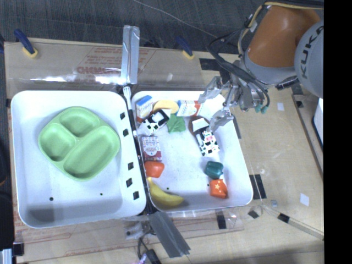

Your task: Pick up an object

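Observation:
My gripper (215,105) hangs over the back right corner of the right bin (236,172), fingers spread apart and open, with nothing gripped between them. Just below it lie a brown item (197,126) and a cow-patterned carton (208,143). Further toward the front are a teal object (213,168) and an orange block (218,188). A banana (164,197) rests at the front left corner. Along the back lie a green cloth (177,124), a yellow piece (165,105), a white and red carton (187,108) and a blue-rimmed cup (144,100).
The left bin (33,202) holds a green divided plate (80,142). By the divider (131,65) sit a black and white die (151,123), a red-labelled can (150,147) and an orange piece (155,169). Cables hang beside the wrist (258,100).

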You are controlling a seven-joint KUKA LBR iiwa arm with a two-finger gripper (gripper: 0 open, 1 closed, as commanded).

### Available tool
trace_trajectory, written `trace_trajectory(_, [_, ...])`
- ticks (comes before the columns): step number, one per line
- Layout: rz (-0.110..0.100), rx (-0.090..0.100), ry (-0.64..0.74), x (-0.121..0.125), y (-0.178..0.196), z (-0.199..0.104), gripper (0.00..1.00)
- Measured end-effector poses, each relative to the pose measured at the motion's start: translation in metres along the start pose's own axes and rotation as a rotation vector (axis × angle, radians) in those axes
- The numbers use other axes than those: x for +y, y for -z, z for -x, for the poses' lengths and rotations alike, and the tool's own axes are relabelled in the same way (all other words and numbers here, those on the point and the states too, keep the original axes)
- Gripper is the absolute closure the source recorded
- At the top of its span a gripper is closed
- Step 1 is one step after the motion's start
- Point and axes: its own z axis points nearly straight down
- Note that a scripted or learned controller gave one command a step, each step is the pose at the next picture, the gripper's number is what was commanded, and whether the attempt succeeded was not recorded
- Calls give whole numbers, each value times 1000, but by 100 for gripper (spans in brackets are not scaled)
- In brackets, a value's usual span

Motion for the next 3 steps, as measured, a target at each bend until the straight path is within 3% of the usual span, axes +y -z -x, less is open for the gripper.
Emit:
trace_trajectory(1, [4,4,207,-9,-153,-58,0])
trace_trajectory(2, [2,-4,208,32,-158,39,0])
trace_trajectory(3, [-4,-10,192,-28,-81,-3,0])
